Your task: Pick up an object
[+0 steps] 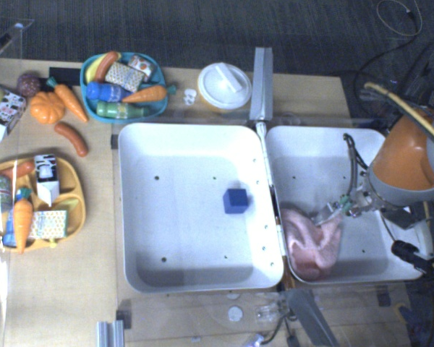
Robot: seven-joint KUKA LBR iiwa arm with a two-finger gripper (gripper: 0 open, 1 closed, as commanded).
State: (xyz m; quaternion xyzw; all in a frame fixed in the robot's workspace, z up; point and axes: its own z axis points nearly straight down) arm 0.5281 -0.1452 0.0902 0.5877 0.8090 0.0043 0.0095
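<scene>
One blue cube point(236, 199) left of pink cloth point(311, 243); I see gripper point(335, 210) touching cloth's upper edge, finger state unreadable.

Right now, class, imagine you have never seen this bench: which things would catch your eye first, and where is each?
A small blue cube sits alone near the middle of the left white bin. In the right white bin, a crumpled pink cloth lies against the near left corner, with the tool at its upper right edge below the arm's orange band. Left of the bins, a blue bowl and a yellow tray hold bright toy food.
</scene>
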